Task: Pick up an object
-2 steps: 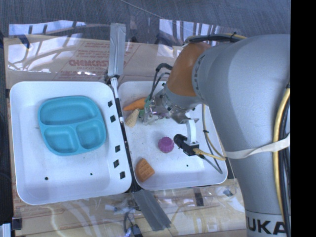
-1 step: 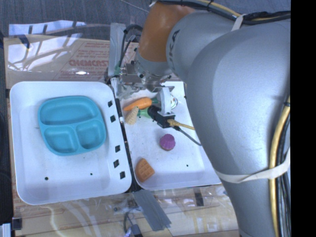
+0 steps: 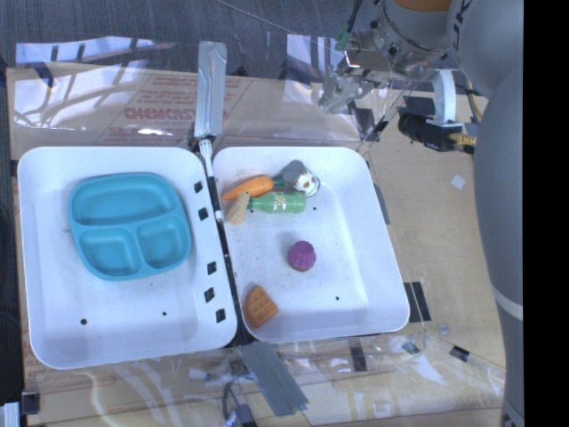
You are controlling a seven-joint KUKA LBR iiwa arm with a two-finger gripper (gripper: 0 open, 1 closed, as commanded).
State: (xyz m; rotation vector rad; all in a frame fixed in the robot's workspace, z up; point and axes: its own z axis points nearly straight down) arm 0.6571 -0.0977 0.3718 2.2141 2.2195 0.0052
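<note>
The right bin (image 3: 373, 265) holds an orange carrot (image 3: 248, 187), a green bottle (image 3: 277, 204), a grey piece with a small white-and-green ball (image 3: 300, 178), a tan piece (image 3: 236, 208), a purple round object (image 3: 301, 255) and a brown waffle-like piece (image 3: 260, 306). My gripper (image 3: 342, 85) hangs high above the bin's far edge, well clear of the objects. Nothing shows between its fingers.
The left bin (image 3: 53, 301) carries a blue divided tray (image 3: 131, 223). A row of black clips runs along the seam between the bins. Cardboard and clear plastic sheeting lie behind the bins, and cables trail near the arm at upper right.
</note>
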